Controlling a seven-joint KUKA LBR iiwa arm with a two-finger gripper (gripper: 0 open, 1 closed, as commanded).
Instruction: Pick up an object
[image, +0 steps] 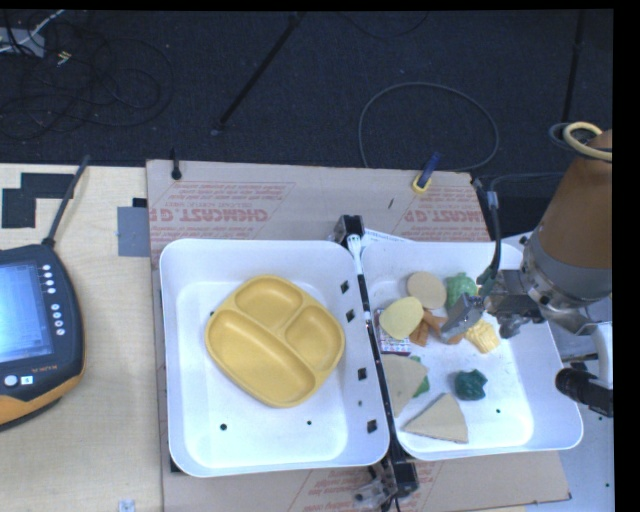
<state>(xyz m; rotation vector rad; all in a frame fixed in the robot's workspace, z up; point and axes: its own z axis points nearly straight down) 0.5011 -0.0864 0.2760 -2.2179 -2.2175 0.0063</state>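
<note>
A grey arm with an orange band reaches from the right over the right bin (540, 425), its gripper (462, 318) down among a cluster of toy food near the bin's middle. The metal fingers hang just above a small orange piece (434, 327), with a yellow corn cob (483, 336) touching their right side and a green leafy piece (460, 288) just behind. Nothing can be seen between the fingers; whether they are spread or closed cannot be told from this slant.

A yellow lemon-like piece (402, 317) lies left of the gripper, a tan round (426, 290) beside it. Nearer the front sit a dark green lump (469, 384), a tan wedge (438, 420) and a sandwich-like slice (402, 380) against the divider.

The left bin (185, 400) holds a yellow divided plate (275, 340), lying flat. A handheld control pendant (30, 320) rests on the bench at far left.
</note>
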